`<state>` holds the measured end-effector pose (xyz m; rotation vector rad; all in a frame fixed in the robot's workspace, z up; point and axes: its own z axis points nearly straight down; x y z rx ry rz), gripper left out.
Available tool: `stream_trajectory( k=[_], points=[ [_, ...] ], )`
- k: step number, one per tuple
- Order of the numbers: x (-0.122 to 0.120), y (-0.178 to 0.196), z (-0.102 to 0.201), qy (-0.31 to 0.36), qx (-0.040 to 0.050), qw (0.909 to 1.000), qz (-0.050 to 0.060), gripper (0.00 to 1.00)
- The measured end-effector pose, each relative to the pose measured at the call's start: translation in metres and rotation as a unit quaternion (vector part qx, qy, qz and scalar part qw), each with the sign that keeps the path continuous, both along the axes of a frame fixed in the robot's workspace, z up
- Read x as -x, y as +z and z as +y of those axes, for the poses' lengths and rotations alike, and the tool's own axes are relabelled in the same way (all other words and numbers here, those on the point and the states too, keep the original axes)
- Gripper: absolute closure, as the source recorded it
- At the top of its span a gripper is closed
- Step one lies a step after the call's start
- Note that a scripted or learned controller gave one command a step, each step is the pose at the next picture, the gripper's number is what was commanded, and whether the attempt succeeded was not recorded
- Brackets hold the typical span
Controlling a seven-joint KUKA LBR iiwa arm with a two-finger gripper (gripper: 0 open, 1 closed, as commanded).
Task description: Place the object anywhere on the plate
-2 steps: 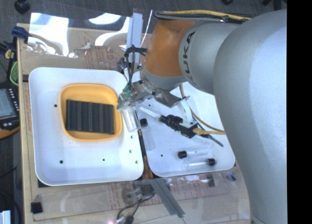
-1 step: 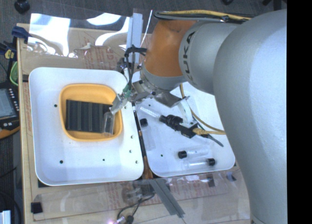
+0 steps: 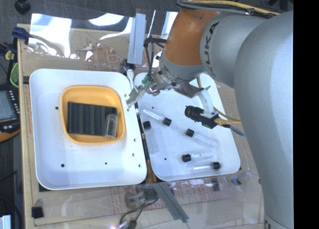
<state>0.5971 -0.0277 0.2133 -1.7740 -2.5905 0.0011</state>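
Yellow plate [image 3: 92,96] in the left bin [image 3: 45,123] already carries one clear vial [image 3: 111,125] at its 4 o'clock edge, so placement looks done. Gripper [image 3: 137,93] hovers at the plate's 3 o'clock; its grip state I cannot tell. More vials [image 3: 155,117] lie in the right bin [image 3: 227,148].
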Motion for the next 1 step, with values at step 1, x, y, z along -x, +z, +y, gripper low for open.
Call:
stream_trajectory(
  k=[1],
  points=[
    [-0.0215, -0.0223, 0.0222, 0.011, -0.0002, 0.9999, 0.0, 0.0]
  ],
)
